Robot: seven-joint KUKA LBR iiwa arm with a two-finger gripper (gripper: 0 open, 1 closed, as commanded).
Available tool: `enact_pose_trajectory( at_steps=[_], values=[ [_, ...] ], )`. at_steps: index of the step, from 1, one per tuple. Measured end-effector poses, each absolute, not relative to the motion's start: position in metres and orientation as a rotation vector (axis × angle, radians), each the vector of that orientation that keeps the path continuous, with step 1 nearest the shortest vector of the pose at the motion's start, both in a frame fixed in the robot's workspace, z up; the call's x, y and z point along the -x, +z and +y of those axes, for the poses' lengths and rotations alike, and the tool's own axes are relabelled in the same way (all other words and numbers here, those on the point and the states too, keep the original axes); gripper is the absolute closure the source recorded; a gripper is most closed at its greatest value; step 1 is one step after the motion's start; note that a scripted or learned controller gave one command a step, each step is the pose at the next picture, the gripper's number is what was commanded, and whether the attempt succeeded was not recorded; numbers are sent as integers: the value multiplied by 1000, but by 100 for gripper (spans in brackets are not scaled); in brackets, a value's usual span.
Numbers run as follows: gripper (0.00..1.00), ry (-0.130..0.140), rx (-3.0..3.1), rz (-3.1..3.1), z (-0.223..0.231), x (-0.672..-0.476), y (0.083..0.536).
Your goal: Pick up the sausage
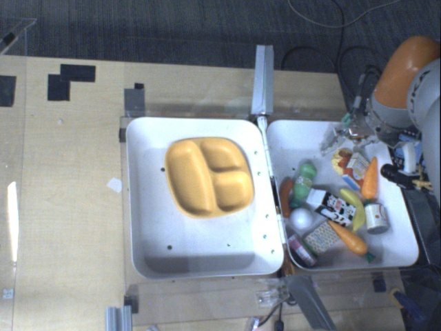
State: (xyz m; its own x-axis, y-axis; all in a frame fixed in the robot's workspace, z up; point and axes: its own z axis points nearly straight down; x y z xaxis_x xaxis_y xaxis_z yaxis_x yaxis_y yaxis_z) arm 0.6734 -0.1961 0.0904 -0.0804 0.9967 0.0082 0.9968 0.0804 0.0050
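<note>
Two white bins side by side on the table (pixel 69 219). Left bin (pixel 151 254) holds a yellow divided tray (pixel 209 176). Right bin (pixel 406 243) is crowded: sausage (pixel 285 197), reddish-brown, lies against the bin's left wall, just beside a green bottle (pixel 304 179) and above a white ball (pixel 301 219). Also a banana (pixel 353 207), two carrots (pixel 371 178) (pixel 349 237) and a small can (pixel 376 217). Arm (pixel 406 81) enters from the right; hand (pixel 353 131) sits over the bin's far edge, well apart from the sausage. Cannot tell whether it is released or clenched.
</note>
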Motion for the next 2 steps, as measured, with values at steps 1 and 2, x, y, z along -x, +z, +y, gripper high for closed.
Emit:
enact_pose_trajectory(
  at_steps=[1, 2],
  values=[
    [0, -19, 2241, -2202, -196, -674, 90],
    [0, -18, 2241, -2202, -196, -674, 90]
  ],
)
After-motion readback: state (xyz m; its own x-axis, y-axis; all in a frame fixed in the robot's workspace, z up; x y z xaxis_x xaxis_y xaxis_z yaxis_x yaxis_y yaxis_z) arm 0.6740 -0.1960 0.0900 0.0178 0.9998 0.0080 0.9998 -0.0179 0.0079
